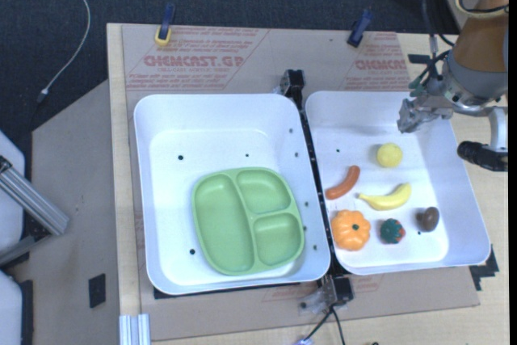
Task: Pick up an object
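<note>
The right bin (355, 113) holds several toy foods: a yellow lemon (389, 155), an orange-red sausage (342, 182), a yellow banana (387, 195), an orange pumpkin (350, 229), a red and green berry (392, 231) and a brown nut-like piece (427, 218). My gripper (410, 119) hangs over the back right part of this bin, just above and right of the lemon, apart from it. Nothing shows between its fingers.
The left bin (161, 125) holds a green divided plate (245, 219). A black clamp (292, 82) sits at the back between the bins. Blue and yellow clips (165, 22) hold the cardboard at the back edge. The arm's cables run at the right.
</note>
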`<act>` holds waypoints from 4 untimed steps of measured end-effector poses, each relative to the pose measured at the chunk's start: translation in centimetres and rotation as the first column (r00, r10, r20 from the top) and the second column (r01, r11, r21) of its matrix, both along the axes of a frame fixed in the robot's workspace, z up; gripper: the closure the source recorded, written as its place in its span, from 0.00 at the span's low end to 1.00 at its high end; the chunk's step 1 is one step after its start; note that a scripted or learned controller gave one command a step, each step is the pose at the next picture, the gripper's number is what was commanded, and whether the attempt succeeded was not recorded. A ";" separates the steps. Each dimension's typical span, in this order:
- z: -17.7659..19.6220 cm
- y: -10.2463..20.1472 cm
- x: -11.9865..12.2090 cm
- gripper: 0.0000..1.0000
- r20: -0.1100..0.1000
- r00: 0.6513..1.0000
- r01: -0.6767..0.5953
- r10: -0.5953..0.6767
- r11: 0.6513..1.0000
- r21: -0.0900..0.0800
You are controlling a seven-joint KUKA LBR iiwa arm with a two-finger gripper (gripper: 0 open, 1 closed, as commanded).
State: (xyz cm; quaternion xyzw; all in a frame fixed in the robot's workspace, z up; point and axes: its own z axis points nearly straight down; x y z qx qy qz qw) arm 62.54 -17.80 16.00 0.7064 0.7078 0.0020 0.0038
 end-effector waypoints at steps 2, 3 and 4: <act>7.3 -0.7 -0.5 1.00 -0.003 1.000 0.001 -0.001 1.000 0.001; 6.1 4.6 -0.6 1.00 -0.010 1.000 -0.004 0.004 1.000 0.005; 5.6 9.6 -1.4 1.00 -0.011 1.000 -0.004 0.004 1.000 0.005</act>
